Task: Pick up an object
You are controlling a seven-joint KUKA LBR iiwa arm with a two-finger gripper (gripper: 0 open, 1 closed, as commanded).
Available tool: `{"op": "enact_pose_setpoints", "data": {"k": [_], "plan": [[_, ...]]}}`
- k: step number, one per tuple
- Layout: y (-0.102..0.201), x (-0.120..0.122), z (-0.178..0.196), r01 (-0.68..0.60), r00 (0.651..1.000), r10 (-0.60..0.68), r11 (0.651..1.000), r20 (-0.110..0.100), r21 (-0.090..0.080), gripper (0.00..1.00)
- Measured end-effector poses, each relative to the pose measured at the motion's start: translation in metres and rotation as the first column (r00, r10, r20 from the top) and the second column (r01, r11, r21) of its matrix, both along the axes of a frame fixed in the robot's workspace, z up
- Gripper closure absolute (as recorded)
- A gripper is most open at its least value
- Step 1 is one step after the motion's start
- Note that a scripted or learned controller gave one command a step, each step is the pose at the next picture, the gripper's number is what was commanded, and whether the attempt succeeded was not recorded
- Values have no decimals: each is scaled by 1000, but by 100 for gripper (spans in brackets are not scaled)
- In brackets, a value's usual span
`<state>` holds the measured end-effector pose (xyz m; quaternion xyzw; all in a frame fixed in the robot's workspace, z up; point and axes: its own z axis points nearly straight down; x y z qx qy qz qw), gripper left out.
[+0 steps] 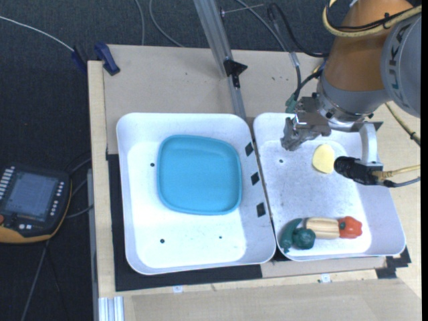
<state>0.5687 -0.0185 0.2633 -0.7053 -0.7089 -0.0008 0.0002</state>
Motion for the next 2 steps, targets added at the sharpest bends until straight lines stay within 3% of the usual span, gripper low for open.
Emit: {"op": "enact_pose_setpoints", "data": {"k": [2], "plan": [[111, 27, -8, 0, 1000, 0, 1000, -1, 0, 100]]}}
